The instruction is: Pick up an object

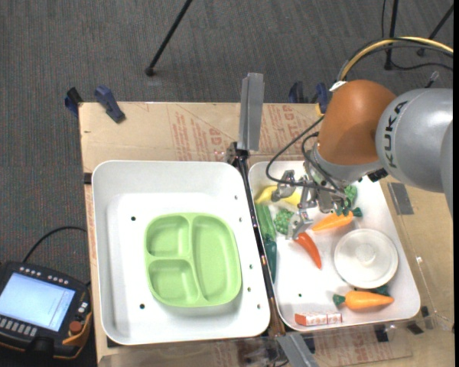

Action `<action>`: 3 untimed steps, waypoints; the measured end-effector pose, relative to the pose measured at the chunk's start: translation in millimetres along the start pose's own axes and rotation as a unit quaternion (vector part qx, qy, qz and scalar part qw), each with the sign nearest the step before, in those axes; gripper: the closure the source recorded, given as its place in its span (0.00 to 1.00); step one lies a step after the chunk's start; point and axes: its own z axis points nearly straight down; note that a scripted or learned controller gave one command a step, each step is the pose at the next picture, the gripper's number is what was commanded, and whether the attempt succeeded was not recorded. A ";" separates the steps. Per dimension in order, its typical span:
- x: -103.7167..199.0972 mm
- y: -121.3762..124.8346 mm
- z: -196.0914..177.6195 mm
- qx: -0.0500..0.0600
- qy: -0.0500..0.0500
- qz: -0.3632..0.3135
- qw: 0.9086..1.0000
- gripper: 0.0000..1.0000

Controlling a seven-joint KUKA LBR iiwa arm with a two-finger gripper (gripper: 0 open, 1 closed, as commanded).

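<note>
The pincer hangs low over the far left part of the right bin, and I cannot tell what it is doing there. Just beside it lies a toy red chili pepper, which looks light, hard and smooth, best pinched across its thick middle. The right bin also has two toy carrots, a white bowl and green toys, while the left bin has a green divided plate.

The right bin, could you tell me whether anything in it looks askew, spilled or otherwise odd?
Nothing looks spilled or damaged. The right bin is simply crowded: toy vegetables lie loose at mixed angles, with a red pepper and a carrot near an upright white bowl. The green divided tray sits slightly rotated in the left bin.
</note>
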 end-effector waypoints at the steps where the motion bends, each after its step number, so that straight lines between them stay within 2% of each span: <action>1: 62.2 7.9 1.5 -0.001 -0.003 0.052 0.999 0.00; 2: 126.6 -15.9 2.5 0.000 -0.003 0.124 0.992 0.00; 3: 125.4 -14.3 -7.3 -0.001 -0.003 0.121 0.993 1.00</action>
